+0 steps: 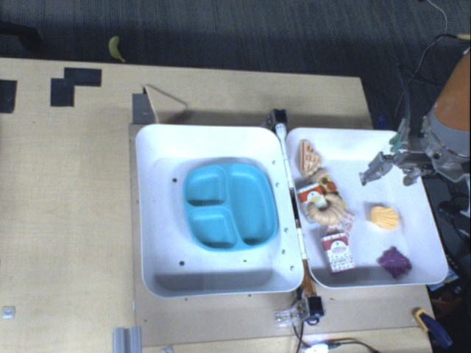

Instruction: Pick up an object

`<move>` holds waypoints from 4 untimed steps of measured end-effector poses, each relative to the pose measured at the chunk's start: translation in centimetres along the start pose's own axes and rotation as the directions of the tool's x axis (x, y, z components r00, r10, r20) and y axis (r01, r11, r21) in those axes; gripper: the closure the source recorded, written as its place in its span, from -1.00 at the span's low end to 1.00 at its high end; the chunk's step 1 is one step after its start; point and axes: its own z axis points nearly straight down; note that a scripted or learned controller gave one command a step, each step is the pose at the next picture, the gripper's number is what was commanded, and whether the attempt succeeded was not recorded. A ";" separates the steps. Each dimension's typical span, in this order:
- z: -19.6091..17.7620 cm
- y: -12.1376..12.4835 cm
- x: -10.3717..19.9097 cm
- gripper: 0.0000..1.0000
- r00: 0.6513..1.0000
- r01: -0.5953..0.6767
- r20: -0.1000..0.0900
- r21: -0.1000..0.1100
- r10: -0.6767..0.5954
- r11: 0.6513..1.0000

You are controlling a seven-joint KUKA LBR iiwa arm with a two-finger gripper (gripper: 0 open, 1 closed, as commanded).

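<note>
The right white bin holds several small objects. A waffle-patterned wedge lies at its far left, with a heap of a red-and-white packet and a beige ring-shaped pastry below it. A red-and-white carton lies near the front. A yellow shell-shaped piece and a purple lump sit on the right side. My gripper hangs over the bin's far right part, just above the yellow piece, open with nothing between its fingers.
The left white bin holds a blue compartment tray. A black bracket stands at the far end of the seam between the bins. Cables and a clip lie by the front edge. The arm's orange band is at the right.
</note>
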 end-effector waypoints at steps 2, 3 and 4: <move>11.2 -2.1 2.7 1.00 1.000 -0.001 -0.002 -0.017 0.001 1.000; 11.3 -2.2 2.7 -1.00 1.000 -0.001 -0.002 -0.014 0.001 1.000; 10.3 -2.1 2.8 1.00 1.000 0.001 -0.003 -0.017 -0.001 1.000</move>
